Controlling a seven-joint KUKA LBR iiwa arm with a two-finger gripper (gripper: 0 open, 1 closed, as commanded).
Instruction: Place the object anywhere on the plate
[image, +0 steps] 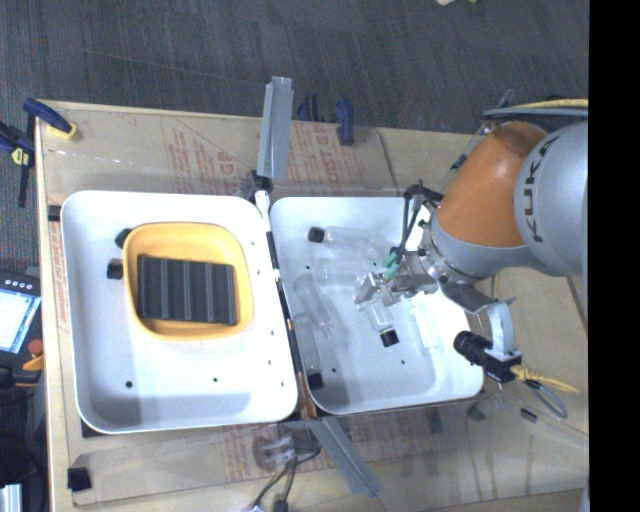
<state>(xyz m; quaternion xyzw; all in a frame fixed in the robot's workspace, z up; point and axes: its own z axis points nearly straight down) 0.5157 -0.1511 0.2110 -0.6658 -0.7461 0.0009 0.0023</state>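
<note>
**Claw Working Low Over Right Bin, Plate Waiting Next Door**

Claw of the grey KUKA arm is reaching in from the right and hanging low over the middle of the right bin; whether it is open or closed cannot be told from this slanted overhead angle. Clear, glassy items are lying on the bin floor just beside it, and a small dark piece is sitting right below it. Which of these is the object to be moved is not certain, and nothing is visibly being carried. The yellow plate, with a dark ribbed insert at its centre, is resting in the left bin, well apart from the claw.

Judging by the layout, the pick-up step is in hand. The next move is calling for a secure hold, a lift over the divider between bins, and a release anywhere on the plate.
</note>
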